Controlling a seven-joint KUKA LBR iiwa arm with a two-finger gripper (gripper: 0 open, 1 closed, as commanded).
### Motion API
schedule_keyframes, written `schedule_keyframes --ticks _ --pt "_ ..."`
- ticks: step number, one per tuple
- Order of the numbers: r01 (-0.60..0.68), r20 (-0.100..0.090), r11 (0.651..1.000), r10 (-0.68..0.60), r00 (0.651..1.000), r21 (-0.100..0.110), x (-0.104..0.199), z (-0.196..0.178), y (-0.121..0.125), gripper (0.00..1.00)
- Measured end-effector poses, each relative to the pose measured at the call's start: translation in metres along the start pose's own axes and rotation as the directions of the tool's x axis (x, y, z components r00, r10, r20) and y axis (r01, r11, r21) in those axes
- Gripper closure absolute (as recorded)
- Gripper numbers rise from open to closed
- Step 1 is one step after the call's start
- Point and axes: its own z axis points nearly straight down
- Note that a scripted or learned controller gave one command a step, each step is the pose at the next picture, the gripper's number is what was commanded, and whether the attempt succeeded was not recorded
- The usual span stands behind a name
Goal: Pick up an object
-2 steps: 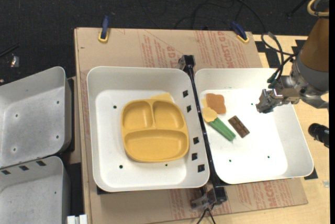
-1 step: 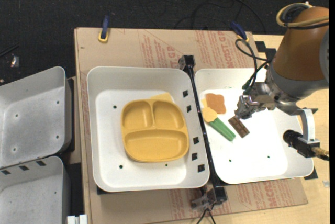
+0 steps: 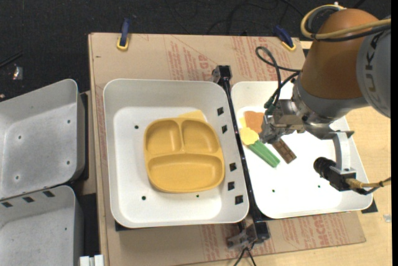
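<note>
In the right bin (image 3: 298, 196) lie several small items close together near its left wall: an orange piece (image 3: 252, 119), a yellow piece (image 3: 249, 135), a green stick (image 3: 265, 155) and a brown stick (image 3: 286, 151). My gripper (image 3: 273, 129) hangs low over this cluster, just right of the orange and yellow pieces and above the green stick. The wrist body hides its fingertips. Nothing is visibly held.
The left bin (image 3: 124, 196) holds a yellow divided tray (image 3: 184, 155) in its middle. A black divider with clips (image 3: 235, 134) runs between the bins. The arm's big orange-grey body (image 3: 342, 66) covers the right bin's far right. Grey bin lids (image 3: 37, 134) lie off the bench's left.
</note>
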Motion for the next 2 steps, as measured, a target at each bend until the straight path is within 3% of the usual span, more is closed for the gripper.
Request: schedule_keyframes --ticks 1,2 --pt "-0.001 0.000 1.000 0.001 1.000 0.001 0.055 0.021 -0.007 1.00" --pt "0.001 0.000 1.000 -0.001 1.000 -0.001 0.106 0.017 -0.017 1.00"
